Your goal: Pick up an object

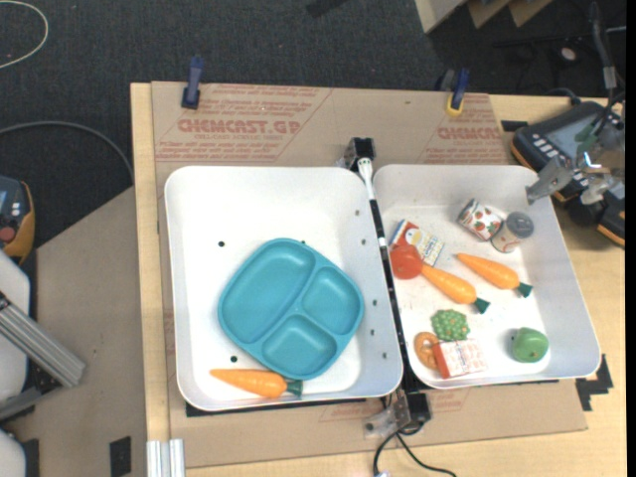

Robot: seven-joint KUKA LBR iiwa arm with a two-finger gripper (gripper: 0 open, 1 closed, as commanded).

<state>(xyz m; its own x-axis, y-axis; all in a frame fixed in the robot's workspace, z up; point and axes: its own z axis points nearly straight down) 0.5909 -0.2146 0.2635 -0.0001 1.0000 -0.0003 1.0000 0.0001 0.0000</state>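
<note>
My gripper (pixel 549 181) hangs over the far right rim of the right bin (pixel 576 296), above the bin's contents and touching none of them. Nearest to it are a small patterned can (pixel 480 219) and a grey cylinder (pixel 517 229). Further in lie two orange carrots (pixel 447 282) (pixel 492 269), a red cup (pixel 405 260) next to a white carton (pixel 422 240), a green broccoli piece (pixel 450 323), an orange ring (pixel 425 347), a red box (pixel 460 359) and a green apple (pixel 529 344).
The left bin (pixel 189 266) holds a blue divided plate (pixel 290 308) and a third carrot (pixel 252 381) near its front wall. A black device (pixel 556 139) sits on the bench beyond the right bin's far corner. Clamps (pixel 192 79) (pixel 457 89) hold the cardboard base.
</note>
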